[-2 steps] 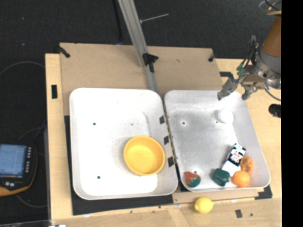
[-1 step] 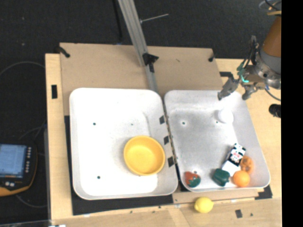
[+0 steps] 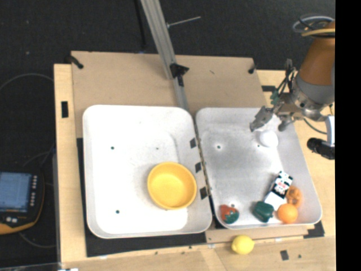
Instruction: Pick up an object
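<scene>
Tan counter (image 3: 130, 81) is carrying two white bins. Over the right bin's (image 3: 237, 168) upper right, the hand (image 3: 272, 123) is hanging with fingers spread, gripping nothing, just above a white ball (image 3: 268, 138). Yellow bowl (image 3: 172, 185) is sitting in the left bin (image 3: 124, 140).

The arm (image 3: 317, 66) is cut off by the frame edge at 3 o'clock. The handheld controller (image 3: 18, 201) at 9 o'clock is cropped. The printed carton (image 3: 280, 185) markings are illegible.
</scene>
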### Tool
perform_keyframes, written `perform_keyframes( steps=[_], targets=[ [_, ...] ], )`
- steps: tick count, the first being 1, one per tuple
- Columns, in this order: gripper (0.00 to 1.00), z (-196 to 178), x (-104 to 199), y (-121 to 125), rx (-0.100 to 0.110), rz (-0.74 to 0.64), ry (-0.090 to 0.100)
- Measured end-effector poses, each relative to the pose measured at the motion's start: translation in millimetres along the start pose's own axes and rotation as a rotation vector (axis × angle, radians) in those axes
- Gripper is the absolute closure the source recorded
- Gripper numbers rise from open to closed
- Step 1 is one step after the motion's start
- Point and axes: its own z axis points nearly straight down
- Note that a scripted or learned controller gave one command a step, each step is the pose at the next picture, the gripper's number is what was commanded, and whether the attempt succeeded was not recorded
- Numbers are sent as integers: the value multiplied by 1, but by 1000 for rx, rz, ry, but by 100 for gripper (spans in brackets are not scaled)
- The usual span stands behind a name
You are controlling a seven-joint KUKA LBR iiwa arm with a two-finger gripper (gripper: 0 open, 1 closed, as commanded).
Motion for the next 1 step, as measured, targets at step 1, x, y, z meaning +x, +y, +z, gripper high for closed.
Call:
perform_keyframes(
  steps=[1],
  targets=[
    [0, 52, -3, 9, -1, -2, -1]
  ],
)
